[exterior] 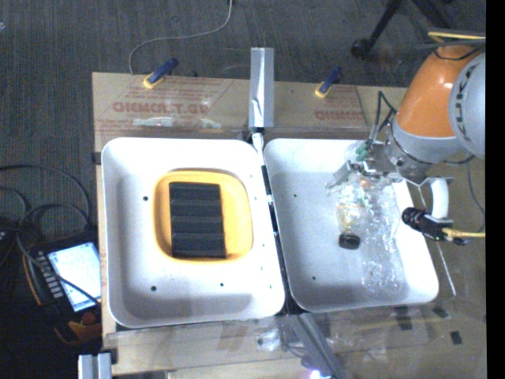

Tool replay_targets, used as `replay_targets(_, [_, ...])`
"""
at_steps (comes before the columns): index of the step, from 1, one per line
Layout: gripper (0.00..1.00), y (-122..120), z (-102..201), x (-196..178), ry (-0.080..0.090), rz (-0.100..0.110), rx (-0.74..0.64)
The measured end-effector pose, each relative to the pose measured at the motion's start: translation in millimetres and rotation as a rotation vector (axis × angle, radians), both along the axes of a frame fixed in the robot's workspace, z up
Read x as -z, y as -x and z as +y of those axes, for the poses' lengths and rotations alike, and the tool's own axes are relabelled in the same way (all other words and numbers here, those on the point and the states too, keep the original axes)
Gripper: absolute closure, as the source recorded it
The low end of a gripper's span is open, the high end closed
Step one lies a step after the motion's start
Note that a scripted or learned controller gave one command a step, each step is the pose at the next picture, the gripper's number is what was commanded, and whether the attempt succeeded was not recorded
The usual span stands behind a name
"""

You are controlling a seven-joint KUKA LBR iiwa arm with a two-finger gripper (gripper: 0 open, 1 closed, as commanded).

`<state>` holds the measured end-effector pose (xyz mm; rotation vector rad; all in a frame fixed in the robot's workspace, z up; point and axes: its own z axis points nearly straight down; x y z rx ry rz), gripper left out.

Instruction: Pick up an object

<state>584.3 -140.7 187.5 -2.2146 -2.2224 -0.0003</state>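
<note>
In the right bin point(308, 279) lies a crumpled clear plastic bag point(377, 239) with pale, yellowish contents. A small black thing point(349, 241) rests at the bag's left edge. My gripper point(364, 163) hangs over the far end of the bag, at or just above the plastic; I cannot tell whether it touches. The left bin point(126, 212) holds a yellow dish point(162, 212), and a black ridged block point(197, 219) lies in the dish.
A metal post point(261, 89) rises at the back between the two bins. Two blue-and-yellow clamps point(160, 73) point(329, 81) hold the cardboard backing. The arm's orange band point(432, 93) hangs over the right bin's far right corner.
</note>
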Motion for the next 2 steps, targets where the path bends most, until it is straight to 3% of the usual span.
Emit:
replay_targets(1, [0.00, -39.3, -18.4, 48.8, 0.008, 0.000, -0.020])
replay_targets(2, [0.00, -39.3, -18.4, 48.7, 0.008, 0.000, -0.020])
